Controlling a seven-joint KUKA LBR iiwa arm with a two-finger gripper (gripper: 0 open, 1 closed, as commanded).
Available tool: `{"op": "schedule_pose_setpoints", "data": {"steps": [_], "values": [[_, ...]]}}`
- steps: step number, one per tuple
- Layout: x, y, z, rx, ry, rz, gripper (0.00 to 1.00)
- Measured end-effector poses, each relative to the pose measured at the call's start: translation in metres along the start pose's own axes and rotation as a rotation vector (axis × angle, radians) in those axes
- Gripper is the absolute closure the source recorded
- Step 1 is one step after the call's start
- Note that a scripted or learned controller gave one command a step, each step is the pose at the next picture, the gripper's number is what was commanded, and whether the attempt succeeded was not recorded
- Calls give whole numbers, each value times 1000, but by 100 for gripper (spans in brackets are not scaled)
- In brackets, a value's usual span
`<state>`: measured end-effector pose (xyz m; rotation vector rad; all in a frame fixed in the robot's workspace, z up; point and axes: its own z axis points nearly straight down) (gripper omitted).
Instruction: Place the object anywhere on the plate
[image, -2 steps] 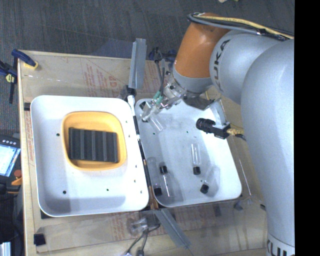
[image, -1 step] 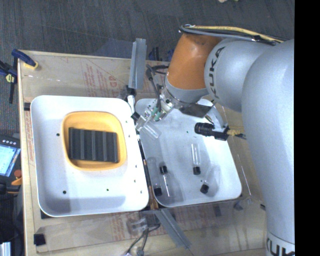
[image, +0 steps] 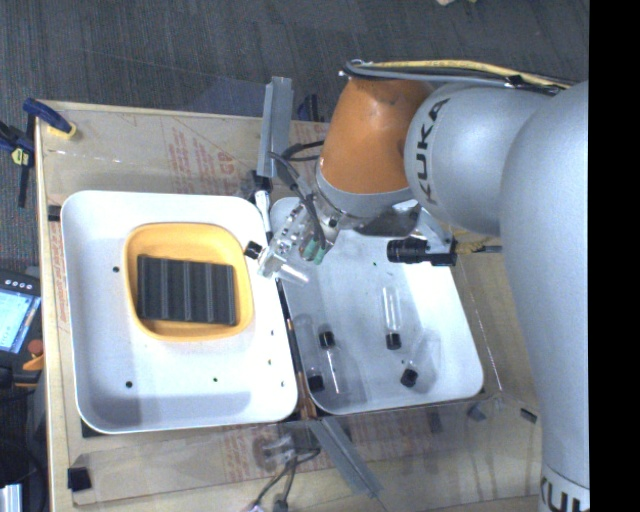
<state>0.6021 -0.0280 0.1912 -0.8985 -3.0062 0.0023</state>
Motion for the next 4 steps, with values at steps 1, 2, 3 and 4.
{"op": "schedule_pose_setpoints", "data": {"steps": [1,2,3,4], "values": [[0,0,0,0,0,1,0],[-28,-14,-1,-2,-4,5,0],[-37,-4,-2,-3,-6,4,0],[-48,-42,0,-1,-1,-8,0]]}}
